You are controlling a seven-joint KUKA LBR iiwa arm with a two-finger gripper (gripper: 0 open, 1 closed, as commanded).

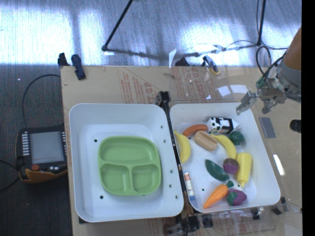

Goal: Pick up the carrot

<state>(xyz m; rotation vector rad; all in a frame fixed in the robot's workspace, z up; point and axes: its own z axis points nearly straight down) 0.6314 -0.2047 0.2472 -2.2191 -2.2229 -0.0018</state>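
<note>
Bench's right bin [263,146]: carrot [218,194] left ungrasped at 6 o'clock, gripper [257,100] hung at 1 o'clock, fingers splayed, nothing held.

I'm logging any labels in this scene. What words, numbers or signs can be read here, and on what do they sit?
Bench top: red printed lettering and lines, upside down and too blurred to read.
Handheld controller: a screen and buttons, too small to read.
Marker at the right bin's left edge: label too small to read.
Cow-patterned carton: no legible text.
Nothing can be quoted with confidence.
</note>
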